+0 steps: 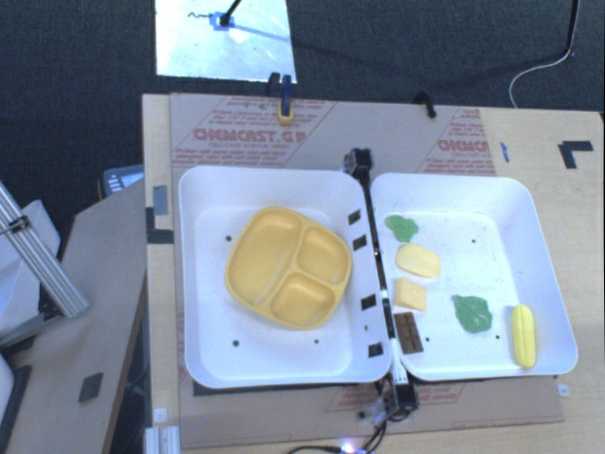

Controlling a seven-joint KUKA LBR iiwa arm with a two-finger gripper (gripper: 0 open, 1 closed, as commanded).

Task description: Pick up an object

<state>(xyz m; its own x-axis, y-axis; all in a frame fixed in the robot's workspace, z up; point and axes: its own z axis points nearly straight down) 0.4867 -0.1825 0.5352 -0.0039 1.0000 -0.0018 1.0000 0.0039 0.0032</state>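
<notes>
here, how far the claw is open cannot be told. in the right bin [544,253] four pieces [418,261] are lined along its left wall; a leaf [472,313] and a cob [523,336] are set near the front edge. bare floor is left behind them. a plate [288,268] is laid mid left bin [189,282].

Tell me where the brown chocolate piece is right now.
The brown chocolate piece lies in the right bin, near its front left corner, against the divider and just below the pale yellow square.

A yellow divided tray [288,267] lies in the left bin [203,348].
</notes>
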